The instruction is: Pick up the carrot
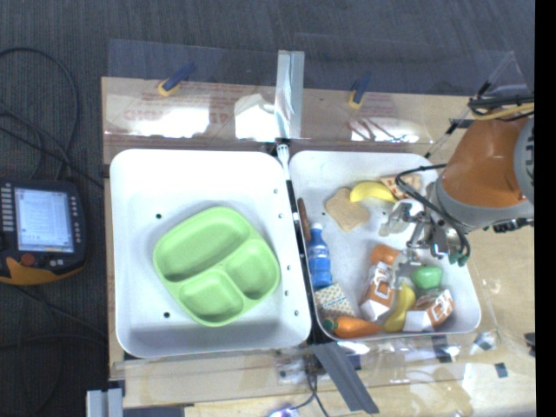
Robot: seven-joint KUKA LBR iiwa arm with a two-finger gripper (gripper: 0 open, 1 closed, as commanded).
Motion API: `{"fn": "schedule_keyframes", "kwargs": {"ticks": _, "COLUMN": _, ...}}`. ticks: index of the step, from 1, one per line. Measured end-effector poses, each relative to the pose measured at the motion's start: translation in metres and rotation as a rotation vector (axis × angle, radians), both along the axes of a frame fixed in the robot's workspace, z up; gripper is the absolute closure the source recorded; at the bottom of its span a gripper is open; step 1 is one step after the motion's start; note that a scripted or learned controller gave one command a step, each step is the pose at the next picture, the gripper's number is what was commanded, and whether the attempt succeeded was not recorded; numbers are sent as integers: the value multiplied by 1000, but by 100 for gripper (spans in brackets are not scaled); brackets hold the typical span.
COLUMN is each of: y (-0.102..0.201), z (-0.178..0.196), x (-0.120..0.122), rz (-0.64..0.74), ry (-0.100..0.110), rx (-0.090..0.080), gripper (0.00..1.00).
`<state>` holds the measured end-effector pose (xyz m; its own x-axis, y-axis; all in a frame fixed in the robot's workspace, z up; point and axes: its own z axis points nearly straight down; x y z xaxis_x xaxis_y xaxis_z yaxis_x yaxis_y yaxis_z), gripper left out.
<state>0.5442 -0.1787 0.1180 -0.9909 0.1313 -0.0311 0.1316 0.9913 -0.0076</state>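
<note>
The desk (200,111) carries two white bins side by side; the left bin (139,189) holds a green divided plate (217,263); my arm (486,168) reaches in from the right over the right bin (347,250); my gripper (426,233) hangs above the clutter there, and whether it's released or clenched I cannot tell; a blue bottle (319,256) lies by the divider, a banana (373,191) at the far side; the carrot (356,326) lies at the near edge, well apart from my gripper.
</note>
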Motion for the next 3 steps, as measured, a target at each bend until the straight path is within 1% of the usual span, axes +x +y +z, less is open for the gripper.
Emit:
{"fn": "schedule_keyframes", "kwargs": {"ticks": 1, "y": 40, "z": -4, "x": 8, "rz": 11, "ry": -21, "rx": -11, "gripper": 0}}
{"fn": "schedule_keyframes", "kwargs": {"ticks": 2, "y": -39, "z": -27, "x": 3, "rz": 104, "ry": 12, "rx": -1, "gripper": 0}}
{"fn": "schedule_keyframes", "kwargs": {"ticks": 3, "y": 8, "z": -27, "x": 21, "rz": 203, "ry": 14, "rx": 0, "gripper": 0}}
